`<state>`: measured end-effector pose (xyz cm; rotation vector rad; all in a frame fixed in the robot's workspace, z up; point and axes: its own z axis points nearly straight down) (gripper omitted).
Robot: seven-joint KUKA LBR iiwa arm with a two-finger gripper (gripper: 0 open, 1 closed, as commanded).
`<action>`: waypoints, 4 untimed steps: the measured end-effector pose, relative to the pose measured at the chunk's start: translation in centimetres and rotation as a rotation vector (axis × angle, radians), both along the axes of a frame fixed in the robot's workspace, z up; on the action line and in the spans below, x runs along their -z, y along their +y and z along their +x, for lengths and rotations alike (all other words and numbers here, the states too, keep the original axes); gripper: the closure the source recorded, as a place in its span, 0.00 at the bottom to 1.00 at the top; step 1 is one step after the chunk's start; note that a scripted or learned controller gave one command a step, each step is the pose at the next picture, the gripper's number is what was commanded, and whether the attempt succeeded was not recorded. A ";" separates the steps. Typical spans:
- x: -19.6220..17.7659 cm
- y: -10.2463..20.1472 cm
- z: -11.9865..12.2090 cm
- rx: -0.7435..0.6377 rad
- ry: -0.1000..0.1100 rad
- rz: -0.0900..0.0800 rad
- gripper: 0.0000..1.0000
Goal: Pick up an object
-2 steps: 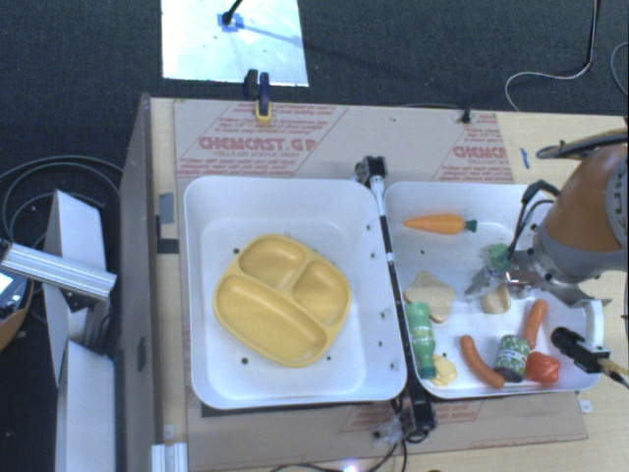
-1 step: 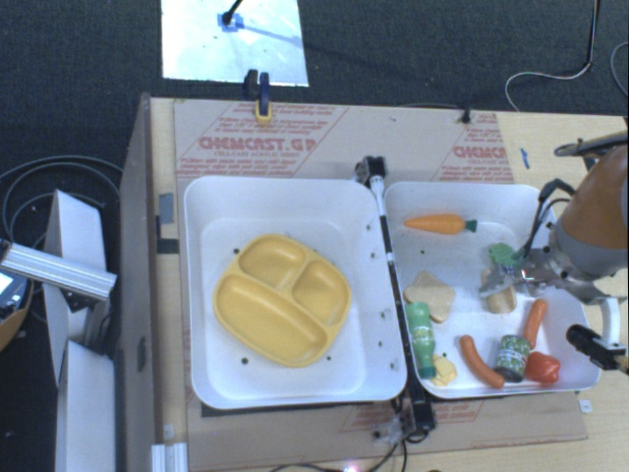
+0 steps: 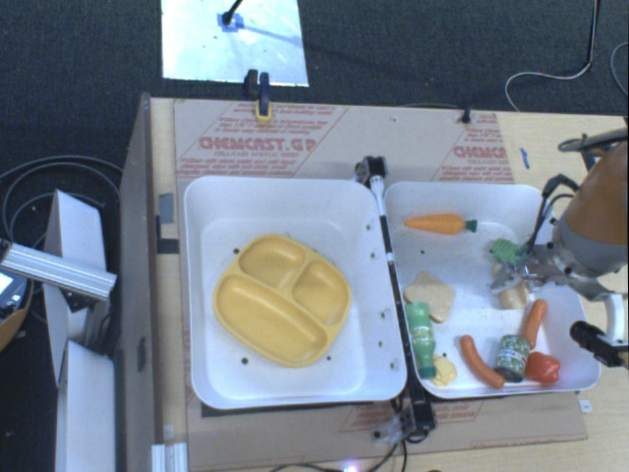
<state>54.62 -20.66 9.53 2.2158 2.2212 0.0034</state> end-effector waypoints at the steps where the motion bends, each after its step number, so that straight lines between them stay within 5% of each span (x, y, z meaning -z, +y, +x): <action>1: -3.5 2.8 -1.1 -0.001 0.002 0.001 1.00; 2: -11.1 7.6 -0.1 -0.002 0.000 0.001 1.00; 3: -13.2 11.0 4.3 -0.002 0.001 0.002 1.00; 4: -14.0 16.8 1.9 -0.003 0.003 0.002 1.00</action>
